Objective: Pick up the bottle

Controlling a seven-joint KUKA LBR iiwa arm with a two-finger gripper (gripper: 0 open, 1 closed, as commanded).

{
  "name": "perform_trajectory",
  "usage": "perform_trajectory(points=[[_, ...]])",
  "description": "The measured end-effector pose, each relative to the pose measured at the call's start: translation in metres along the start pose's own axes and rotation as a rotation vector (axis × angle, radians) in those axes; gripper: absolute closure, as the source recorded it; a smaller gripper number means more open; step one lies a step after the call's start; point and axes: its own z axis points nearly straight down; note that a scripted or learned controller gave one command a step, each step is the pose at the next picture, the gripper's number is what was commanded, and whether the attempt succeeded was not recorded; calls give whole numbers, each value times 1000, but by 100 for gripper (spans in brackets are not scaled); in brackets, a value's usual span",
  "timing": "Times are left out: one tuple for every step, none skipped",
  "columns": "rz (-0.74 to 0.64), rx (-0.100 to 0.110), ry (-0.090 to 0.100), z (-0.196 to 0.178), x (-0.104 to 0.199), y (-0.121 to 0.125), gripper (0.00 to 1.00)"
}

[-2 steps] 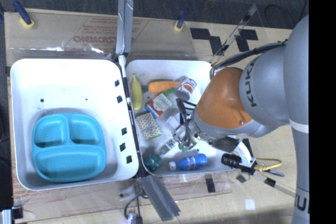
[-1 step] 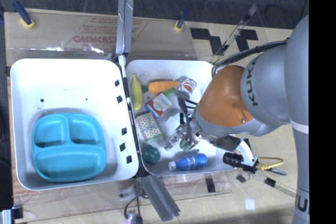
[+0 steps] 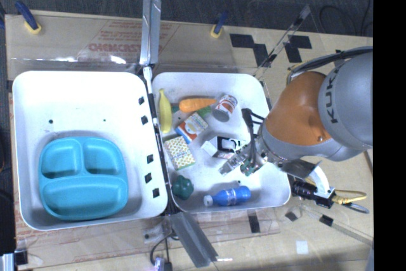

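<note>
Lying in right bin (image 3: 190,80): blue bottle (image 3: 229,196); left bin (image 3: 38,85): blue tray (image 3: 84,177)

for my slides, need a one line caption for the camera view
KUKA arm's gripper hovers in the right bin above the blue bottle; a blue divided tray sits in the left bin.

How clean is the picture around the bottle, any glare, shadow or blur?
Camera view: the blue bottle lies sharp and evenly lit near the right bin's front wall, no glare; a soft shadow falls beneath the arm; the gripper is small and slightly blurred, so its details are hard to read.
</note>
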Motion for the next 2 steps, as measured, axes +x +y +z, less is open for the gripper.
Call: perform_trajectory(points=[[130,0,3,34,-24,-15,100],[247,1,3,34,-19,-13,100]])
